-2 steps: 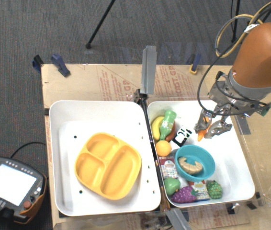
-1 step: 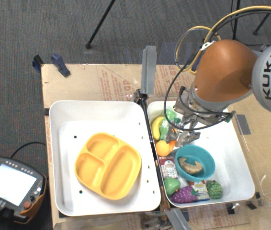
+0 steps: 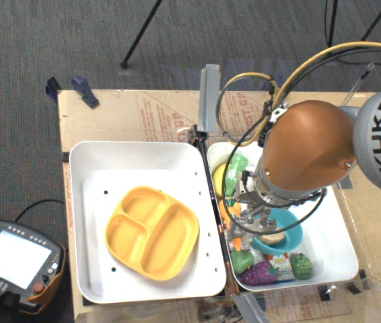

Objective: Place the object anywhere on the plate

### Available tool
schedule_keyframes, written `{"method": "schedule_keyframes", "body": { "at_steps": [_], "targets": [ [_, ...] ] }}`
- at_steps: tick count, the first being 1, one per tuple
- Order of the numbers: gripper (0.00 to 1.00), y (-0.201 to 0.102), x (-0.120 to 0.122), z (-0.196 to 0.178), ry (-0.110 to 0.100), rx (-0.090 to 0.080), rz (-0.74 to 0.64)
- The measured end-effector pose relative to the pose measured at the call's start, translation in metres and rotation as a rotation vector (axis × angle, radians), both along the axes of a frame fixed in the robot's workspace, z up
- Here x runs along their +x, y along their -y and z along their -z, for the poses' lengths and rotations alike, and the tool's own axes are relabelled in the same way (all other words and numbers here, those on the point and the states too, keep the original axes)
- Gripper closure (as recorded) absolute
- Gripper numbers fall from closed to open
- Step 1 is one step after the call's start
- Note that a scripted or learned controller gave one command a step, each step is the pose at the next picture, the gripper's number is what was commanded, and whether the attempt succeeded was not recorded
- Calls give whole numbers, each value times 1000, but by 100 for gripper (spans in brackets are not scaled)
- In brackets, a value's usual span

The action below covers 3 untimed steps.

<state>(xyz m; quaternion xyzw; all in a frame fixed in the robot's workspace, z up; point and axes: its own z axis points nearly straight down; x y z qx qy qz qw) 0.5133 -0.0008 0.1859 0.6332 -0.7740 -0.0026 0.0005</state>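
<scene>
Two bins: the jaws (image 3: 258, 226), state untellable, hang over right-bin toys (image 3: 271, 269), well apart from the yellow plate (image 3: 151, 231).

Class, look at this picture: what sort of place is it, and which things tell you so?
Probably a robotics lab. A KUKA arm reaches over two white bins on a bench, a teach pendant lies on the carpet, and toy food fills the right bin.

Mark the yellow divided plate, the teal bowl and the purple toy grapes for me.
yellow divided plastic plate (image 3: 151, 239): camera view, centre ridge.
teal plastic bowl (image 3: 289, 231): camera view, right rim.
purple toy grape bunch (image 3: 260, 272): camera view, middle of the cluster.
</scene>
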Motion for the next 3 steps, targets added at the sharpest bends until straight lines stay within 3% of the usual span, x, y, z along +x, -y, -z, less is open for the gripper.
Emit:
{"method": "schedule_keyframes", "body": {
  "at_steps": [1, 2, 3],
  "targets": [
    [100, -77, 36, 0, 2, 2, -206],
    [100, -128, 70, 12, 2, 2, -145],
    [0, -127, 70, 11, 3, 1, -143]
  ]
}}
